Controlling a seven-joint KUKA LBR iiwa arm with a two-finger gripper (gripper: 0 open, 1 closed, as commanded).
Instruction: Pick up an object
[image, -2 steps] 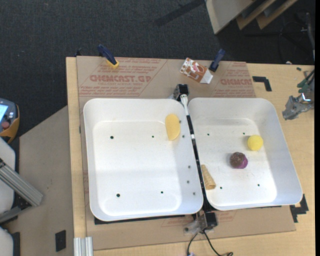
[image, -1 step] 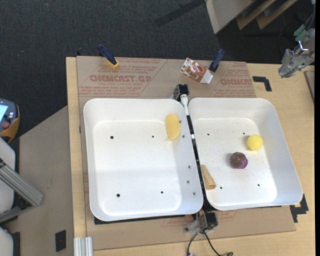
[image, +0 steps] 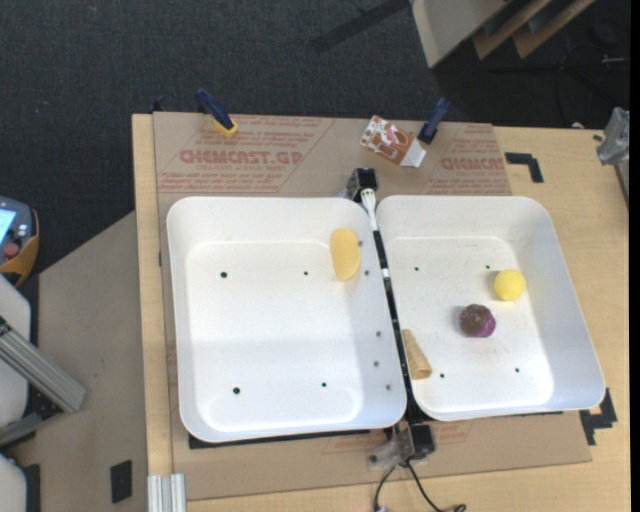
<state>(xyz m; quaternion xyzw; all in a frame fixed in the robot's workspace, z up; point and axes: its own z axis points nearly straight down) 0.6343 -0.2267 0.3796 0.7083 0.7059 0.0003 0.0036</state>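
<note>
Nothing picked yet; we judge this the pre-approach step. Gripper state: we cannot tell. Candidates: a pale yellow oblong soft piece (image: 345, 254) at 2 o'clock in the left white plastic bin (image: 174, 262). In the right white plastic bin (image: 572, 296), a small yellow ball (image: 509, 285) at 3 o'clock, a dark purple round object (image: 477, 321) near it at centre, and a tan cone (image: 416, 355) at 8 o'clock against the wall. Next move calls for choosing one; the ball sits clear, likely easiest.
</note>
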